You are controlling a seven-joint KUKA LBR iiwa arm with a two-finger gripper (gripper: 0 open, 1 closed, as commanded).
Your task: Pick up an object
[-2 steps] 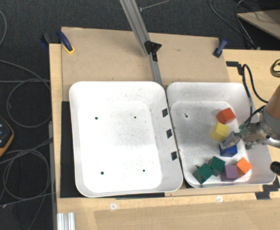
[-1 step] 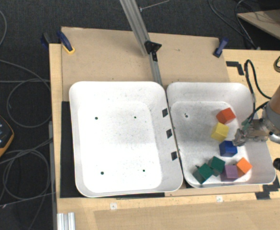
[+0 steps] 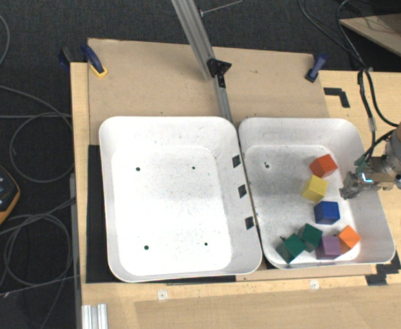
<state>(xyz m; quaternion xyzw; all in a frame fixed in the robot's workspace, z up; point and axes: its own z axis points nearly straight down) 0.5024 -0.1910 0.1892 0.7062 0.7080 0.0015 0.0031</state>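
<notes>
Jaws [image 3: 354, 184] hover over the right bin [image 3: 371, 232], grip state unclear.

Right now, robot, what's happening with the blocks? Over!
Gripper over right bin's right side, nothing between fingers. Orange block and yellow block closest, untouched. Blue block just below. Path clear.

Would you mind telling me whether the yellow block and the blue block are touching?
Apart. The camera view shows a strip of white bin floor between the yellow block and the blue block below it.
</notes>
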